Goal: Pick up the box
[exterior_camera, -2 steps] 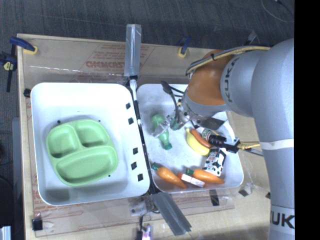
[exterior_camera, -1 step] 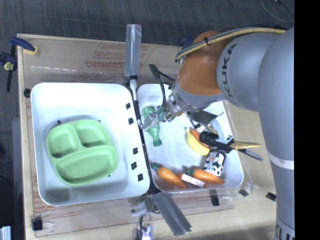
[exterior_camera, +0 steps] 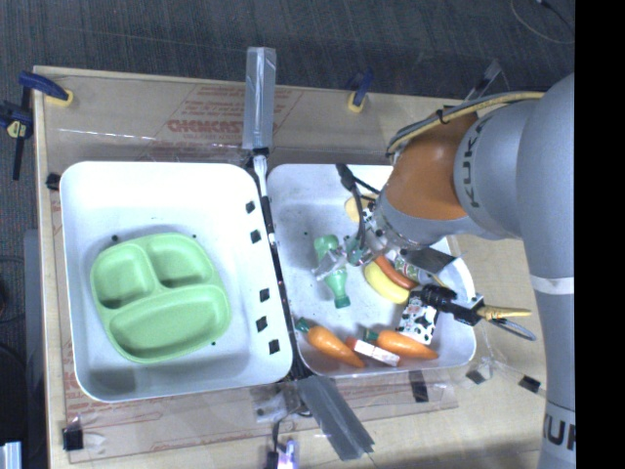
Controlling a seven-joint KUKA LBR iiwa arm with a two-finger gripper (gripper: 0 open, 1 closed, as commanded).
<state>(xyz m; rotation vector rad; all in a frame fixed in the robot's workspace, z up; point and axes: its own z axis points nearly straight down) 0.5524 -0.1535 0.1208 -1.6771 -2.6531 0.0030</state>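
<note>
Wooden bench, right bin point(exterior_camera: 303, 218): nearest me the spotted box point(exterior_camera: 418, 320) lies untouched beside carrots point(exterior_camera: 327, 343), likely tumbled there; beyond, my gripper point(exterior_camera: 356, 247) hangs over a green bottle point(exterior_camera: 335, 279), off target, its opening impossible to tell

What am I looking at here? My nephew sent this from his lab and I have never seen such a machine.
It is one photo from a camera fixed above a workbench, looking down at a slant. The big grey shape with the orange band is a robot arm reaching in from the right. Its tool, the part that grasps, is low over the right white bin. That bin holds toy food: two carrots, a green bottle, something yellow and red, and a small black-and-white box, which the arm is meant to pick up. The left bin holds a green divided plate. I cannot see anything gripped in the tool.
</note>
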